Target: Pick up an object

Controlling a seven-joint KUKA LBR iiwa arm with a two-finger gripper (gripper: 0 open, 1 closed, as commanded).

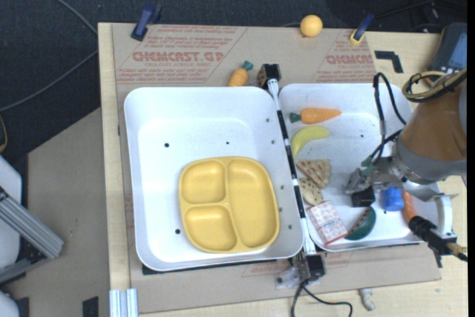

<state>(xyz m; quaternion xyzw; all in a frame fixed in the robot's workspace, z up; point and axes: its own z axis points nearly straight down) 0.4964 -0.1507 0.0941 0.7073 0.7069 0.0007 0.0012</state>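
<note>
While the gripper (361, 185), jaw state indeterminate, sits right of centre, the nearby watermelon slice (362, 225) appears light, rigid, slippery; grasp across its width.

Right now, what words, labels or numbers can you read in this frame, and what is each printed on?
"CHEMCAST GP": red print, upside down from this camera, on the brown board behind the left bin.
The same red lettering repeats behind the right bin, partly cut off and not fully readable.
Smaller red lines beneath both: too blurred to read.
The pink-and-white packet in the right bin: pattern or print too small to read.
</note>
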